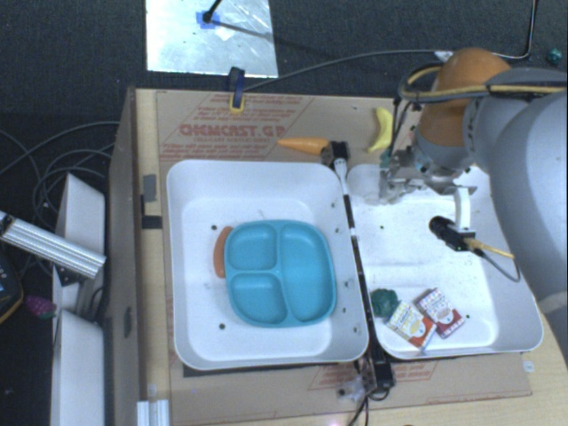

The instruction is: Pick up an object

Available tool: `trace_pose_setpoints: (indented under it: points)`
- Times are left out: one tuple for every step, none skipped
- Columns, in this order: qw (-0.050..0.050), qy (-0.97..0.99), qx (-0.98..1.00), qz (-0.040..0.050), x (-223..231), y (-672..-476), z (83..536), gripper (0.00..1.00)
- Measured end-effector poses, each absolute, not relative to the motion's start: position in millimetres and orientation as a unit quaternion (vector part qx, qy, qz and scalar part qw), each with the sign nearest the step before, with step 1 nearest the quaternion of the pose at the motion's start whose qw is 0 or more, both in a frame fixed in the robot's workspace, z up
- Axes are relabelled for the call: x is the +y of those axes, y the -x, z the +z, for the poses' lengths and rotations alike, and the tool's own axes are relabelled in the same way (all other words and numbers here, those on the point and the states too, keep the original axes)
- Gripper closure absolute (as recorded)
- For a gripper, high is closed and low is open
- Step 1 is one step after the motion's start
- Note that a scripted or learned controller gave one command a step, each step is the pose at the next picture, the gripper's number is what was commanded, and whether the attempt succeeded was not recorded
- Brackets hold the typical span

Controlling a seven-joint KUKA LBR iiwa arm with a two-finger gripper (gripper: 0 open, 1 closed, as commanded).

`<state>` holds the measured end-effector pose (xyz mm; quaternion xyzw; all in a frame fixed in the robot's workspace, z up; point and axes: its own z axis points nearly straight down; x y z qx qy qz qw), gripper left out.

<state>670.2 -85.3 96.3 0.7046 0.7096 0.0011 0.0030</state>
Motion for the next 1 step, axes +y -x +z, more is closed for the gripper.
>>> trace_pose_setpoints:
  points:
    - [0.003, -0.704, 0.710, 0.0008, -85.4, -670.1, 96.2, 0.00]
